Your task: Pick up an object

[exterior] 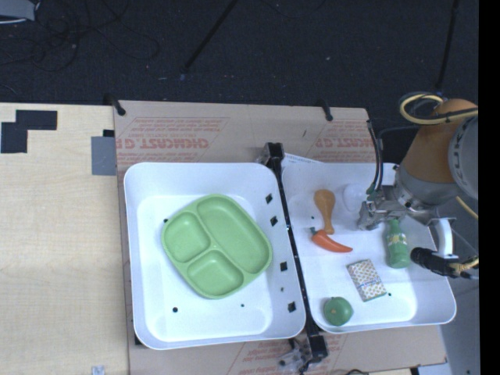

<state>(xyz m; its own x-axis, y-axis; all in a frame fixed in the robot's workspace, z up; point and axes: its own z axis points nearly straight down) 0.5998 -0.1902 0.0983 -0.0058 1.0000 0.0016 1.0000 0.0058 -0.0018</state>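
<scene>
Over the right bin (437,307), the gripper (377,212) hangs just left of a green bottle (397,245); its opening can't be told.

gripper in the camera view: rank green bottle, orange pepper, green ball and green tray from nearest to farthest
From the gripper:
1. green bottle, just below and right of it in the right bin
2. orange pepper, to its left, mid-bin
3. green ball, at the bin's near edge
4. green tray, in the left bin

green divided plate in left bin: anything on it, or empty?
Empty. The green divided plate lies flat in the left bin, all three compartments bare.
</scene>
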